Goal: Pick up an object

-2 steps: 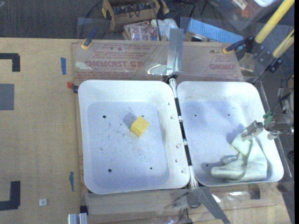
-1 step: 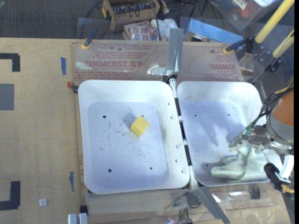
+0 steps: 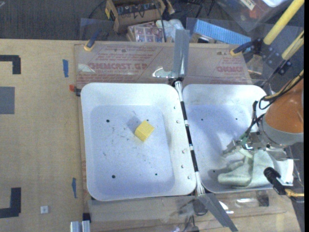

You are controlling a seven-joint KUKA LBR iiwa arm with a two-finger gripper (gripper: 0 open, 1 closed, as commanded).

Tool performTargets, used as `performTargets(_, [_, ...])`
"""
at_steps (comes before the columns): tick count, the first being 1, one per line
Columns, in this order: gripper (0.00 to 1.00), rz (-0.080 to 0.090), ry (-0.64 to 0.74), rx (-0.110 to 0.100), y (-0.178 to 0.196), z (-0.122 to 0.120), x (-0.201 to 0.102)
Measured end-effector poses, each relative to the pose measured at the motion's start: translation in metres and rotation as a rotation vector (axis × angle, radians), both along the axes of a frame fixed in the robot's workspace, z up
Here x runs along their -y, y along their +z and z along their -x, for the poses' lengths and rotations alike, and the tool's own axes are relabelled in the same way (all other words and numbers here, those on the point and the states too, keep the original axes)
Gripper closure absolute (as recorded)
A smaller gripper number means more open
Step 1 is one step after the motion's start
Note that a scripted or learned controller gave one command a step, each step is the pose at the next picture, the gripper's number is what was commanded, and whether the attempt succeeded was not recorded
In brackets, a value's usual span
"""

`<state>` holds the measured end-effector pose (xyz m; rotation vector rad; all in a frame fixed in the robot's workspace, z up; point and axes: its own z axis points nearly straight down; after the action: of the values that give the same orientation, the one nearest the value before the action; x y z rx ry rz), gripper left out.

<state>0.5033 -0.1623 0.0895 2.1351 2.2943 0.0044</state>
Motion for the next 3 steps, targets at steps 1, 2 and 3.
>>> performTargets(1, [0.00,-0.001,-0.036,-0.005,0.046,-0.024,0.049])
performTargets(2, [0.00,0.001,0.452,-0.002,-0.001,-0.062,-0.001])
performTargets(3, [0.00,-0.001,0.493,-0.007,0.042,-0.016,0.020])
